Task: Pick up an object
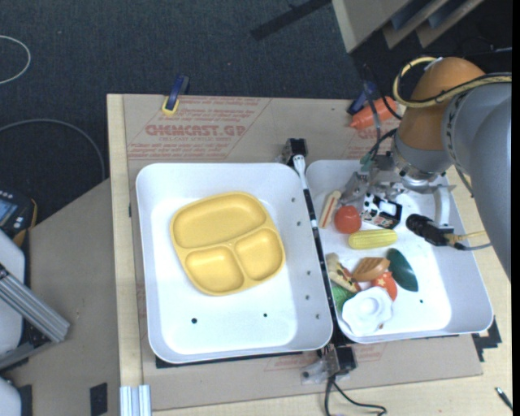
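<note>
Corn cob, lying left-right.

Dark carpet floor (cables across it), perhaps a cabinet beyond.

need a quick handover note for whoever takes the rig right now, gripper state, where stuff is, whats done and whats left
Gripper: low over the back of the right bin, above the red tomato and the yellow corn. Nothing is seen between its fingers; whether it is open or shut cannot be told.
Right bin: tomato, corn, a dark green piece, a fried egg and other toy food toward the front.
Left bin: a yellow divided plate.
Done: the arm is in over the right bin.
Left: grasp an object and lift it; no pick is visible yet.
</note>
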Tool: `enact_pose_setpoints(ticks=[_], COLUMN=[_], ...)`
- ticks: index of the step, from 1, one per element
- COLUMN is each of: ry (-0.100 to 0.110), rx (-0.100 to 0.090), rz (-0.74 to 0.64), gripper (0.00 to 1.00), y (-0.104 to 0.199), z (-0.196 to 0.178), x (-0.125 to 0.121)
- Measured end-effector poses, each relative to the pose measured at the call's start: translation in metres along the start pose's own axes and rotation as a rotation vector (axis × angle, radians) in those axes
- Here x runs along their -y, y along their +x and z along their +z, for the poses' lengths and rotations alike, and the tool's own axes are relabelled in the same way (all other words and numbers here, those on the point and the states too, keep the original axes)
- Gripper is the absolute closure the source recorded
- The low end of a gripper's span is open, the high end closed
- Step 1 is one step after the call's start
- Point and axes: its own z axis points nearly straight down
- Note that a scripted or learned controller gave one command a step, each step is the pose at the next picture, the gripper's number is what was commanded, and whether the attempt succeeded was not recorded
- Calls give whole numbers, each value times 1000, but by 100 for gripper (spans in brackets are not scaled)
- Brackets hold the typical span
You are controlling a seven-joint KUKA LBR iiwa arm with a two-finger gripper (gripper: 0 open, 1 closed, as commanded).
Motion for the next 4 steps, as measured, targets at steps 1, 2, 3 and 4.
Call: enact_pose_setpoints(ticks=[1,2,3,4], ry=[-5,-12,-13,-10], rx=[1,2,2,2], rz=[-1,1,0,1], gripper=[100,100,100,100], y=[0,-2,7,7], z=[-12,-61,-120,-143], x=[-1,-12,-9,-11])
